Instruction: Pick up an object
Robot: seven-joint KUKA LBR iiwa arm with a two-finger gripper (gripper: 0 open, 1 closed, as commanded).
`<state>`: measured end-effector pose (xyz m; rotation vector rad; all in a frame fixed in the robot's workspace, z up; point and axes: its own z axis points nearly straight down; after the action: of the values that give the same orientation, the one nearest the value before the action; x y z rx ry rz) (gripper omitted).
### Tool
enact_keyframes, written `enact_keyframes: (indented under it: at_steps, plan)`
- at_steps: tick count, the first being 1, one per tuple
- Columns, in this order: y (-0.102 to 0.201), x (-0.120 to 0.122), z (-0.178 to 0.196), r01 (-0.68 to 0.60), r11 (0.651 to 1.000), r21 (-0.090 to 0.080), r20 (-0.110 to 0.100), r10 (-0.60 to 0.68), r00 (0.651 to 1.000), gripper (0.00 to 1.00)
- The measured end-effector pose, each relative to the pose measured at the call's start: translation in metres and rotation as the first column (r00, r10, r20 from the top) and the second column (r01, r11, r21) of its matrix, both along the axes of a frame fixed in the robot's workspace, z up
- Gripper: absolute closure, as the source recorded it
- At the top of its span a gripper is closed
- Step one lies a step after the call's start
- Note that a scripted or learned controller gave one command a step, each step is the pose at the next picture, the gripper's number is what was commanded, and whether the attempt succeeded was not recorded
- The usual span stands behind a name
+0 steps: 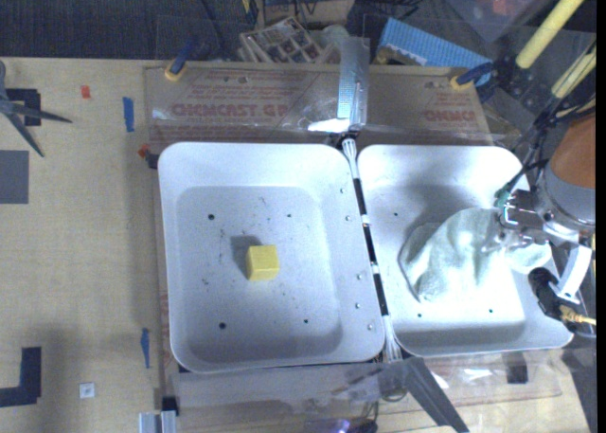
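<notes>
A pale crumpled cloth (450,251) is seen in the right bin (417,175), with the gripper (516,227) lowered at its right edge; whether the fingers are spread or pressed together cannot be told. A yellow block (263,261) is left in the left bin (189,185). Only a loose fold might be caught, so the limp cloth could slip free when lifted.

Grey arm (572,196), orange band, black cables

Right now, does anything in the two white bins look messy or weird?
A little. The pale cloth in the right bin lies crumpled in a heap, not flat, right where the tool is reaching. The yellow block in the left bin sits slightly turned, but nothing looks spilled or broken.
</notes>
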<state>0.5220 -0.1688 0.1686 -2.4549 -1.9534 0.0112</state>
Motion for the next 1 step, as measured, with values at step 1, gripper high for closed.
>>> enact_keyframes:
  at_steps: [1]
  plan:
    - [0.0173,-0.0439,-0.0387,0.33,0.944,0.001,-0.002,-0.329,0.944,1.0]
